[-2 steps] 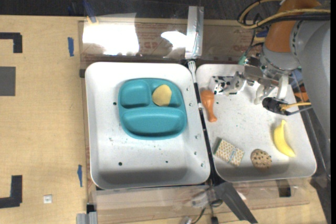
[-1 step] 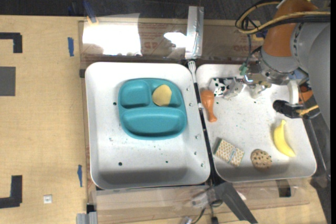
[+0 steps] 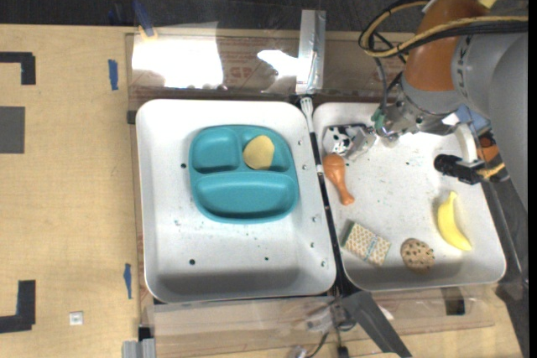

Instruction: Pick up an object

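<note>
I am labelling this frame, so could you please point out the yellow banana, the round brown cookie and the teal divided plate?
Yellow banana (image 3: 453, 222), camera view, middle of its curved body.
Round brown cookie (image 3: 417, 253), camera view, centre of its top face.
Teal divided plate (image 3: 243, 195), camera view, bare large lower compartment.

tan bench (image 3: 59, 205) with two white bins (image 3: 159, 264) (image 3: 478, 264) side by side, black marks at left

Right bin (image 3: 491, 264): orange drumstick (image 3: 338, 175) at 9 o'clock, lying slantwise near the wall; banana (image 3: 452, 221) at 4 o'clock; round cookie (image 3: 417, 253) at 6 o'clock; patterned cracker (image 3: 367, 243) at 7 o'clock. Small black-and-white object (image 3: 339, 137) at 10 o'clock, blurred.
</note>
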{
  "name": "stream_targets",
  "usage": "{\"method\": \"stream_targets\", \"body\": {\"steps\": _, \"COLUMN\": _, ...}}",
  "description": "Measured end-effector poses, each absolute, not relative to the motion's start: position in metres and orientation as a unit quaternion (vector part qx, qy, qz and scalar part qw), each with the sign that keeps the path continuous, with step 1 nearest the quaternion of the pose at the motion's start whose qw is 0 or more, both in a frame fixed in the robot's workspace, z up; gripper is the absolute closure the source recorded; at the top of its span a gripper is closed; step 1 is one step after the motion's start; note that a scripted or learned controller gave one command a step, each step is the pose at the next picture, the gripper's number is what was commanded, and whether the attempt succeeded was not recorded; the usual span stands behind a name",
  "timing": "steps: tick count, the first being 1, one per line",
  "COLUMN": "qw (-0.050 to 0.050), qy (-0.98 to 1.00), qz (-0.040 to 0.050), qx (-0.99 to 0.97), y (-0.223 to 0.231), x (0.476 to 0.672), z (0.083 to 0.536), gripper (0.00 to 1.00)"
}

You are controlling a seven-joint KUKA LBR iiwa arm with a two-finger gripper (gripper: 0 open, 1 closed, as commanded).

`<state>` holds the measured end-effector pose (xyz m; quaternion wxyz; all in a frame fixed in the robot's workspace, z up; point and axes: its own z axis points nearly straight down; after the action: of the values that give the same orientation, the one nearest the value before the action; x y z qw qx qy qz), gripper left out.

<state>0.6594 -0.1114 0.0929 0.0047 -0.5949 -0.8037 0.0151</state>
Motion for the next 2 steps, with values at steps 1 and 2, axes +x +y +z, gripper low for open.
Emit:
{"method": "stream_targets", "body": {"steps": 1, "qw": 0.03, "qy": -0.701, "qz": 0.0143, "qx": -0.713, "y": -0.133, "x": 0.657, "z": 0.087, "gripper": 0.0}}
{"method": "stream_targets", "body": {"steps": 2, "qw": 0.038, "qy": -0.689, "qz": 0.0133, "qx": -0.723, "y": -0.158, "x": 0.658, "z": 0.084, "gripper": 0.0}}
